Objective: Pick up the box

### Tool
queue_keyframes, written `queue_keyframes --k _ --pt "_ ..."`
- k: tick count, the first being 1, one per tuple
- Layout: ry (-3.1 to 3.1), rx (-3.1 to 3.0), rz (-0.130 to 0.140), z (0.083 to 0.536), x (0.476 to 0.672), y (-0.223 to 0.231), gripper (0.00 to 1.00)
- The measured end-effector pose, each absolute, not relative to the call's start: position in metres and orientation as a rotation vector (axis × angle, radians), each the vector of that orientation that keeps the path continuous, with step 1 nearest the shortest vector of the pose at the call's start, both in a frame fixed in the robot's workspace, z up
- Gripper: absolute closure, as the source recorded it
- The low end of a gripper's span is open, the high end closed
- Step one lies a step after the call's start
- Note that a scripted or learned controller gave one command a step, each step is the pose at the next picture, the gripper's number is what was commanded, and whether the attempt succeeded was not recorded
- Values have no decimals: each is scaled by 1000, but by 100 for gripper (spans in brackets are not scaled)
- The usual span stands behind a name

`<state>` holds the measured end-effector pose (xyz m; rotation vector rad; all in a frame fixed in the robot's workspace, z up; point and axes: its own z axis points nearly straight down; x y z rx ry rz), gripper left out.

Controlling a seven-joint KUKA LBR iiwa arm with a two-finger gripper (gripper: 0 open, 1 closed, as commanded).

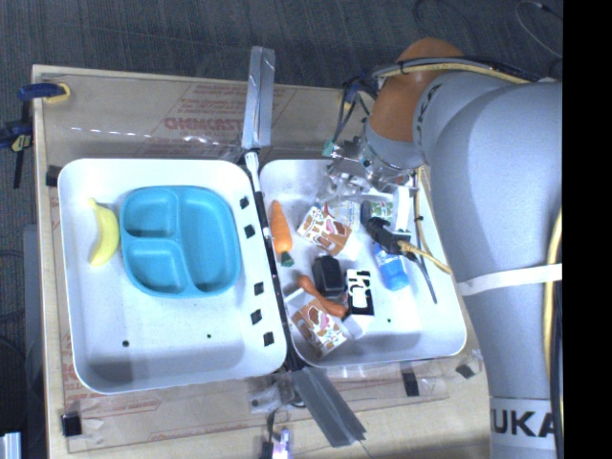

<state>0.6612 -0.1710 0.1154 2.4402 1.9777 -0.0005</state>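
Two boxes [324, 226], two carrots [279, 229], one banana [103, 233]

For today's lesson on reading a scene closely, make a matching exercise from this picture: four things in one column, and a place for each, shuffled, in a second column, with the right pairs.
Things:
1. banana
2. blue tray
3. upper carrot
4. lower box

Places:
A. right bin, by the divider
B. left bin, middle
C. right bin, near its front edge
D. left bin, beside the tray at the far left

Pairs: 1-D, 2-B, 3-A, 4-C
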Motion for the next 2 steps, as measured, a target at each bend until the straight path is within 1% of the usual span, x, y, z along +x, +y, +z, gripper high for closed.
queue_keyframes --k 1,2 --pt "2198 2252 -4 90 577 -198 100" --pt "2197 2252 -4 90 577 -198 0"
